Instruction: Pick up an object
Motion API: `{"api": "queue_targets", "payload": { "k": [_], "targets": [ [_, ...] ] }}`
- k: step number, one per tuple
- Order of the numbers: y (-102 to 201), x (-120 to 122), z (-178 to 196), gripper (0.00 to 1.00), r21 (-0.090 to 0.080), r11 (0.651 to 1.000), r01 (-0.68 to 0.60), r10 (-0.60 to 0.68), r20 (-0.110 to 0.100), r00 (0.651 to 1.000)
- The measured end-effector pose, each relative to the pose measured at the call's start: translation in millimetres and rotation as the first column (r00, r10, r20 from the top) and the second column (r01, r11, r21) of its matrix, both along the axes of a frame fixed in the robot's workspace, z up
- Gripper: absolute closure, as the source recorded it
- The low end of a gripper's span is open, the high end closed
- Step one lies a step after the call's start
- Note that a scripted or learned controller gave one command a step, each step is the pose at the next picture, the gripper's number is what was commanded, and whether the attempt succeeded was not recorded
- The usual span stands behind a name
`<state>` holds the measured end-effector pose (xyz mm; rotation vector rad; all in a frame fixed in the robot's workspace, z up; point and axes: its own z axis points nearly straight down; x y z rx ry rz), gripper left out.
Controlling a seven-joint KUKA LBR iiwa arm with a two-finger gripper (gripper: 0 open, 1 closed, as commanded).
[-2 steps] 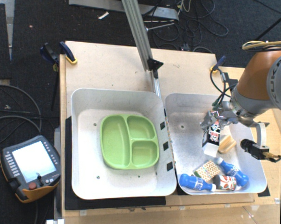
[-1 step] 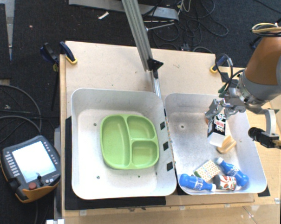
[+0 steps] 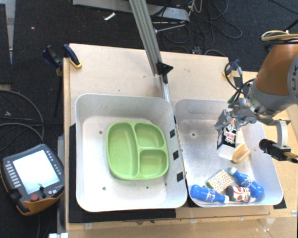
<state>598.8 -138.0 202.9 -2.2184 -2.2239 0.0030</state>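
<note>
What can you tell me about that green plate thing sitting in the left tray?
The green plate is a light green divided dish, plastic by the look of it, with rounded corners and three compartments: one long section on its left side and two smaller ones on its right. It lies flat, right side up, turned slightly askew, near the middle of the left white bin. All its compartments look bare, and only the bin floor touches it.

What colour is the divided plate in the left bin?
Light green, seen clearly in the camera view: the divided plate lies flat in the left bin.
</note>
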Motion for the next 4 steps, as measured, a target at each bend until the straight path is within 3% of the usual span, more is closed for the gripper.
{"api": "queue_targets", "payload": {
  "k": [2,4],
  "targets": [
    [108.7,25.0,-3.0,1.00,0.003,1.000,-0.006,0.006,0.003,1.000],
    [210.2,24.5,4.6,1.00,0.003,1.000,-0.006,0.006,0.002,1.000]
  ]
}}
